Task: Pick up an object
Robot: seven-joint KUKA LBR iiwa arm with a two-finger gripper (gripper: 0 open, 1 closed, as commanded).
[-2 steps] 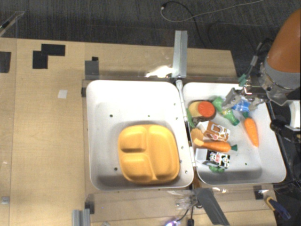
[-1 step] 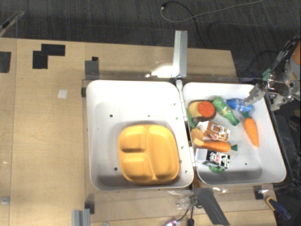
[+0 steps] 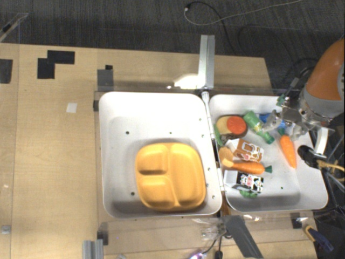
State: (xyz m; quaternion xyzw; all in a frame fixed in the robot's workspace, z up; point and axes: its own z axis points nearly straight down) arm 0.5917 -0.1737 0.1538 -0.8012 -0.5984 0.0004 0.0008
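Camera view: arm enters from the right, orange band at the frame edge. Claw (image 3: 284, 121) sits low over the upper right part of the right bin (image 3: 310, 198); cannot tell how it is set. Carrot (image 3: 288, 151) lies just below it. A second carrot (image 3: 249, 167), small carton (image 3: 248, 151) and green bottle (image 3: 257, 126) crowd the bin's left half. Yellow divided tray (image 3: 170, 175) rests in the left bin (image 3: 116, 123).

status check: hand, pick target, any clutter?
Hand over right bin, nothing visibly held. Carrot lies just below it. Green bottle close beside.
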